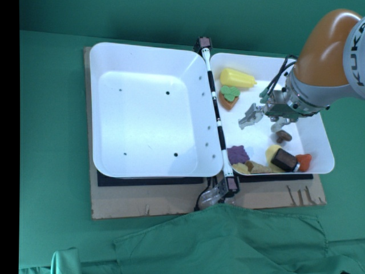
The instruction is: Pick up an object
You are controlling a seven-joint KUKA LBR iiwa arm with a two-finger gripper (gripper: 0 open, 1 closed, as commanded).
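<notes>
The gripper point(249, 119) hangs over the right bin point(319, 147), grasp unreadable; the arm point(325, 56) hides the bin's far corner.

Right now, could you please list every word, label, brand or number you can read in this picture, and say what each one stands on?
"KU": black letters on the grey arm at the picture's edge, cut off there, so the rest cannot be read.
The dark brown bottle in the right bin shows no label that can be read; it is too small.
Nothing else carries readable text.
</notes>
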